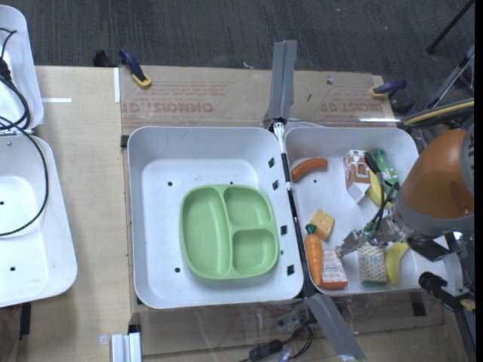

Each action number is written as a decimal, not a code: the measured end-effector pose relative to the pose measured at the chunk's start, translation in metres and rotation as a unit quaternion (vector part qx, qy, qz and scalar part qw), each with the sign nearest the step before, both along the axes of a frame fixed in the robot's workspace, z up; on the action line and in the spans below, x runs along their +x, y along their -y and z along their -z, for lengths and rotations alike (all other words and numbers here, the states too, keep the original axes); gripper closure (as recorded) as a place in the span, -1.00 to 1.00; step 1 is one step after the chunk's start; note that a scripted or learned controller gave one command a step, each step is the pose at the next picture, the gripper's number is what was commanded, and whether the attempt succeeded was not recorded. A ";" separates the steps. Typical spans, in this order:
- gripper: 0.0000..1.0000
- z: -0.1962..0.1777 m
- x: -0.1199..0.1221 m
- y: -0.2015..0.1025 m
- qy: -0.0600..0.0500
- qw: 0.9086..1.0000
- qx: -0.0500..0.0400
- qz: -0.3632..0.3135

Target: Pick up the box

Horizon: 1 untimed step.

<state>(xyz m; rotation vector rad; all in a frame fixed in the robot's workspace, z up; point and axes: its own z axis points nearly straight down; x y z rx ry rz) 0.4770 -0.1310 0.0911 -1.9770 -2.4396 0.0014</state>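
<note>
In the right bin [407,145], a small orange-red box [333,268] lies flat near the front wall, next to a carrot [313,252]. A pale speckled box [372,265] sits just to its right, and a white and orange carton [356,173] lies at the back. My gripper [364,237] hangs low over the front of the bin, just above the pale speckled box and up and to the right of the orange-red box. It is open and I see nothing between its fingers. The grey arm with its orange band [441,179] covers the bin's right side.
Also in the right bin are a sausage [309,167], a cheese wedge [323,223], a green item [381,164] and two bananas [395,261]. The left bin [151,202] holds a green divided plate [230,231]. A grey divider post [283,81] stands between the bins.
</note>
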 end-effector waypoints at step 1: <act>1.00 -0.009 0.001 0.001 0.001 1.000 0.000 0.002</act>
